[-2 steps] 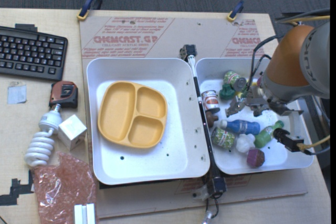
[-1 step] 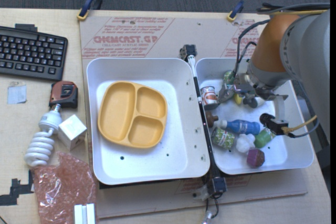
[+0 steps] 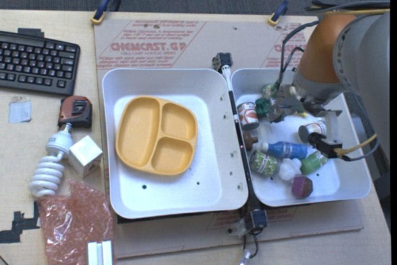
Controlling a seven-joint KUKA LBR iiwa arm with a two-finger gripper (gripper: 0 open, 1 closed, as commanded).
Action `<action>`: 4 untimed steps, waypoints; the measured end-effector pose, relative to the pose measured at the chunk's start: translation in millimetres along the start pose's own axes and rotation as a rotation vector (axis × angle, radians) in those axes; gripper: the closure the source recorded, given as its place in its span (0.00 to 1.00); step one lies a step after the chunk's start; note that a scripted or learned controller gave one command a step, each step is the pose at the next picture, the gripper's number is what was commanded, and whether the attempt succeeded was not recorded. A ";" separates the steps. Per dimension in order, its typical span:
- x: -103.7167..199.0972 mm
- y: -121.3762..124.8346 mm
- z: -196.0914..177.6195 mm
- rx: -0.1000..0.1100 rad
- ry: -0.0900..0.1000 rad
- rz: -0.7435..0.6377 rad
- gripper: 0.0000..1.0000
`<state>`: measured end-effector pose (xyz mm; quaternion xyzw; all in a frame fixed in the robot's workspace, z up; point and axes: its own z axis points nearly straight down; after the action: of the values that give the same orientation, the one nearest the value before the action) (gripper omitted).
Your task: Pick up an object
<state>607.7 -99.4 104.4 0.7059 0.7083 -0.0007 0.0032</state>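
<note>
The gripper (image 3: 280,107) hangs low in the upper part of the right bin (image 3: 353,186), right of frame centre, beside a green item (image 3: 263,108) and a red-and-white can (image 3: 248,113); whether it is spread or pinching cannot be told. Below lie a blue bottle (image 3: 286,149), a white ball (image 3: 289,169) and a purple object (image 3: 302,187). The left bin (image 3: 124,195) holds a yellow divided tray (image 3: 156,134).

yellow tray (image 3: 156,135), blue bottle (image 3: 284,149), purple ball (image 3: 302,186), white bins (image 3: 121,192)
</note>
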 end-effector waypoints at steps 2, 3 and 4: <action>-0.9 -21.8 8.3 -0.008 -0.006 0.010 0.00; -3.4 38.8 11.9 0.019 -0.003 0.008 0.00; -2.7 37.6 3.1 0.027 -0.001 0.004 1.00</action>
<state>645.2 -102.0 101.4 0.7073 0.7068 -0.0106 -0.0060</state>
